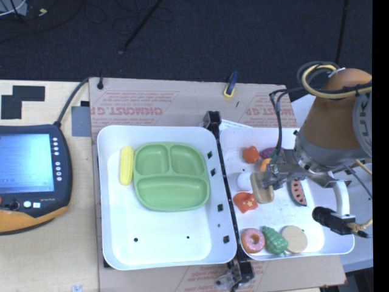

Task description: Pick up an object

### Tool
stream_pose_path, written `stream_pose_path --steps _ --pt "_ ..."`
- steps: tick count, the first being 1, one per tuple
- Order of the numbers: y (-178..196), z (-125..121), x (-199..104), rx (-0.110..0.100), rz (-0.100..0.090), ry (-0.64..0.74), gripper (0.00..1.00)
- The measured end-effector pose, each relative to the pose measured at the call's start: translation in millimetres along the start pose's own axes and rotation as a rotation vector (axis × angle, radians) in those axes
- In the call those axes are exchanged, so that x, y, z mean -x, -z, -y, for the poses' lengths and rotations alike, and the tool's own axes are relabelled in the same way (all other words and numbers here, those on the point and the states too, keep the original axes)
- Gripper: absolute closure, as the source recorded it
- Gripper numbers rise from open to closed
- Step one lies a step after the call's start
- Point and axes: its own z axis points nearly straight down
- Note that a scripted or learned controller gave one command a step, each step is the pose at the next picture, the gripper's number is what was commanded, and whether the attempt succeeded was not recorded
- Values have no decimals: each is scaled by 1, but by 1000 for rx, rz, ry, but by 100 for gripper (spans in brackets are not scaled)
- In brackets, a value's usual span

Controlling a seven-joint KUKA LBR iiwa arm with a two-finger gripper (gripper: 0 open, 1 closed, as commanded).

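Note:
My gripper (263, 187) hangs low over the middle of the right bin (340, 245), on the arm reaching in from the right. Just left of it lies a small white round object (244, 179), and a red strawberry-like piece (245, 202) sits below-left. A watermelon slice (297, 192) lies right of the gripper. An orange-red piece (251, 154) and a purple one (266, 153) lie farther back. Along the bin's front sit a pink donut (252, 240), a green bumpy item (275, 241) and a tan disc (296, 238).
The left bin (121, 236) holds a green divided plate (171, 176) and a yellow corn cob (126, 165). A black divider (222, 181) runs between the bins. A tablet-like pendant (30, 169) lies on the bench at far left.

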Motion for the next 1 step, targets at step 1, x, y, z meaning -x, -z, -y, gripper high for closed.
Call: stream_pose_path --steps 1 --pt "11 -10 -51 1 -1 3 100"
